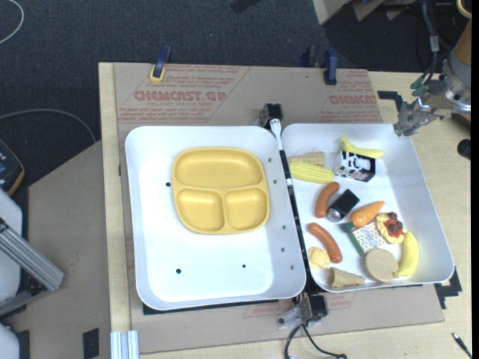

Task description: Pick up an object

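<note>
Tray (221,188), yellow, three compartments, lies in left bin (150,260). Right bin (430,223) holds toy food: corn (310,173), two sausages, carrot (367,213), banana (409,254). Gripper (408,120) hovers beyond right bin's far right corner, arm entering from upper right; finger state cannot tell.

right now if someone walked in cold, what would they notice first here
The big yellow divided tray sits alone in the middle of the left bin and catches the eye first. Next comes the clutter of toy food in the right bin: a corn cob, two sausages, a carrot and a banana along the right side. The gripper hangs over that bin's far right corner.
</note>
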### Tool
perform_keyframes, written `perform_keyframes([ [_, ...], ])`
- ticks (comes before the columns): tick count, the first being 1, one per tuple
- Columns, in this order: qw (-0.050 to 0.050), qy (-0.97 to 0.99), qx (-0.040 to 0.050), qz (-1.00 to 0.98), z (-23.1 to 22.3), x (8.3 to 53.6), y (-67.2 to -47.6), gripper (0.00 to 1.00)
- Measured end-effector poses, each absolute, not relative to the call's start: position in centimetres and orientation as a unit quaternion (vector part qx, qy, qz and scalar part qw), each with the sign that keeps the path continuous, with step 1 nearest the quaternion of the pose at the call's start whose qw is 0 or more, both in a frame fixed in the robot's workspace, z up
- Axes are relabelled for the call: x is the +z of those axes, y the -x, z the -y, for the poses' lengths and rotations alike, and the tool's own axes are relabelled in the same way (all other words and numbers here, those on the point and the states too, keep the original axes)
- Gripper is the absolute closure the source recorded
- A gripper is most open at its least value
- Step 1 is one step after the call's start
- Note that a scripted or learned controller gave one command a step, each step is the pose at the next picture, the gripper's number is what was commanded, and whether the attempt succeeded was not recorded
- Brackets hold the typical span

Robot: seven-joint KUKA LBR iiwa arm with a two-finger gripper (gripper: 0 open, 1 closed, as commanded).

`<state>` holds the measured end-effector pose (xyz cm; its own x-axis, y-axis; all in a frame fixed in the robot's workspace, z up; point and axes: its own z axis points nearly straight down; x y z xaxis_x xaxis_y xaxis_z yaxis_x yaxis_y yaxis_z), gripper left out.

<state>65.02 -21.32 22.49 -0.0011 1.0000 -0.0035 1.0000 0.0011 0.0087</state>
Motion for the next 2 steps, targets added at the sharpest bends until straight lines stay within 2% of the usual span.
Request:
perform_keyframes([
  [1, -0.002, -0.706, -0.0003, -0.708, 16.9, 22.0, -60.8, 1.00],
  [2, -0.002, -0.706, -0.0006, -0.708, 13.8, 23.0, -57.3, 1.00],
])
